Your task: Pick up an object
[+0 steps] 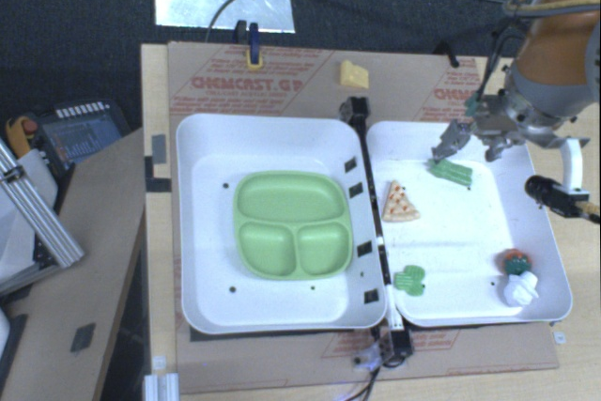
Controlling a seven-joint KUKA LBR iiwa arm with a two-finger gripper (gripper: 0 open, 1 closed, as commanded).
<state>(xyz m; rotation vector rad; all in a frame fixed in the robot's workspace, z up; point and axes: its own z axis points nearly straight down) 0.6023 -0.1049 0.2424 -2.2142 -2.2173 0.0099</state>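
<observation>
- Two white bins sit side by side; the left bin (202, 202) holds a green divided tray (291, 225), apparently a place for dropped items.
- The right bin (488, 230) holds scattered toys, loose for grasping.
- The gripper (474, 144) hovers with its fingers spread, holding nothing, just above a green block (452, 172) near the far wall, the likely target.
- A pizza slice (399, 202) lies nearer the divider.
</observation>
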